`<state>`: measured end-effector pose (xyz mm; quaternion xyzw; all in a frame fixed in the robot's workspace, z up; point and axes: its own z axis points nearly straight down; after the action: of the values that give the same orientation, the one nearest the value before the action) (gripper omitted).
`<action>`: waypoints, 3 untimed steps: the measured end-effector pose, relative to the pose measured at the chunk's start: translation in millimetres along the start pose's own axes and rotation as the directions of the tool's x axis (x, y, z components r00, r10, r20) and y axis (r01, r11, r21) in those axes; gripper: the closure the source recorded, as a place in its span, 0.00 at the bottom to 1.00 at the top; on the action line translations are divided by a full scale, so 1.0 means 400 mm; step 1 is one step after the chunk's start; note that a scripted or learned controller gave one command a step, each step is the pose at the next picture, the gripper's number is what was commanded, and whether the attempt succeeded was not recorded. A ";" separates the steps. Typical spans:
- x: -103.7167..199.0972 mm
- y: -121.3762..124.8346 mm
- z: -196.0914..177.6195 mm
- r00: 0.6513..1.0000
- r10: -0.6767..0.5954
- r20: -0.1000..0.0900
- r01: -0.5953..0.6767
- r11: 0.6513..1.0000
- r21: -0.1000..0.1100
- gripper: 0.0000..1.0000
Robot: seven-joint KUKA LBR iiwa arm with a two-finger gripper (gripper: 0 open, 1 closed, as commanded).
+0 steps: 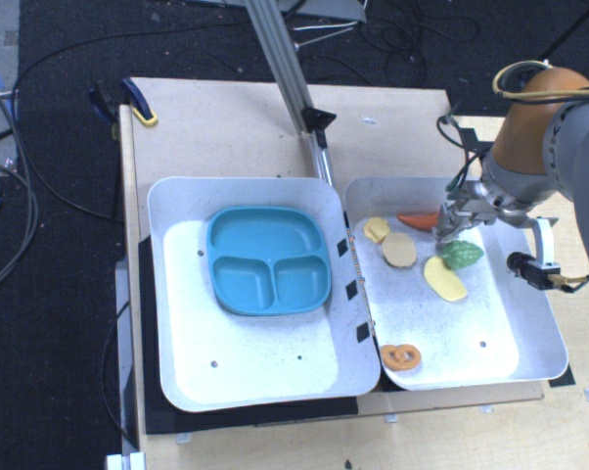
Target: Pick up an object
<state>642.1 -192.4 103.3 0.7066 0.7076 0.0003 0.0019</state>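
Hand [451, 227] hovers just beside green toy [463, 255], touching its upper edge.

Matt white plastic in two shallow bins [275, 385], finely speckled, on a bench [226, 130] of pale, unvarnished-looking wood. Smooth turquoise plastic, faintly glossy, in a three-part tray [270, 260] near the left bin's far edge. Toy food in the right bin: glossy yellow piece [445, 280], matt tan disc [400, 253], knobbly green lump [463, 255], smooth red-orange piece [418, 220] by the far rim, ridged orange pretzel shape [402, 357] at the near left corner. Brushed metal in a slanted pole [280, 47]. Satin grey casing and glossy orange band on the arm [539, 135].
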 end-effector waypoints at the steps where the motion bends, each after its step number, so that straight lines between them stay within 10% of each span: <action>1: -0.019 -0.011 -0.130 1.000 0.002 0.000 -0.002 1.000 -0.003 1.00; 3: 0.100 -0.068 -0.300 1.000 -0.005 -0.004 0.005 1.000 0.002 1.00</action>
<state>614.6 -152.0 223.0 0.7049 0.7093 0.0009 -0.0003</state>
